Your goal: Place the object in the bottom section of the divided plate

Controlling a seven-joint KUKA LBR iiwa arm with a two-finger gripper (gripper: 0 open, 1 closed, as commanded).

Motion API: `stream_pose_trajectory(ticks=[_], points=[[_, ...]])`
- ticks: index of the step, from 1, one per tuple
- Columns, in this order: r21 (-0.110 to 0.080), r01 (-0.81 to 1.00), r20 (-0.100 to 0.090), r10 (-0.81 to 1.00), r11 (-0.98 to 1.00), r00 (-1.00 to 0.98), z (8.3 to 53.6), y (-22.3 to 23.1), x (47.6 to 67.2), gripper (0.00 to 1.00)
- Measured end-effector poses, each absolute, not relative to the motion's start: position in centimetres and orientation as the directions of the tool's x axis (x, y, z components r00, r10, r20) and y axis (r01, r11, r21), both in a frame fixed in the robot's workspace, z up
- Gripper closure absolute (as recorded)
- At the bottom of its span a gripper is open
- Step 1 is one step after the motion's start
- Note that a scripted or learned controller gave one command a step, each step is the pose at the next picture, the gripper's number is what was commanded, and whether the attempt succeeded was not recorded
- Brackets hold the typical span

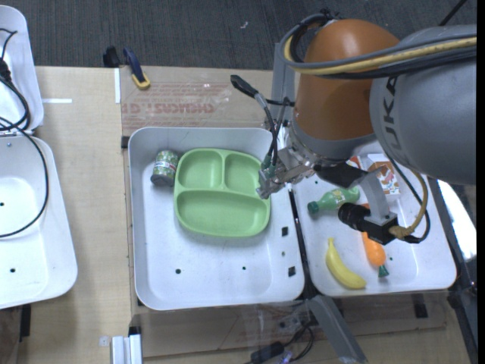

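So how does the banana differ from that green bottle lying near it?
The banana is yellow and curved; the green bottle is green with a pale cap end. The banana lies nearer the front edge of the right bin, pointing roughly front to back, while the bottle lies farther back, more crosswise, beside the arm's cabling. Both lie flat in that same bin, and neither is on the divided plate.
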State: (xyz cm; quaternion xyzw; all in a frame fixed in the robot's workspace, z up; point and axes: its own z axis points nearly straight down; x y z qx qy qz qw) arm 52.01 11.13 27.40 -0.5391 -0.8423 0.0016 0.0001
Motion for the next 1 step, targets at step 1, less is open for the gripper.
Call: stream_pose_trajectory(ticks=[1], points=[[-0.005,0.909,-0.001,0.909,0.416,-0.416,21.09,16.41,47.71,1.00]])
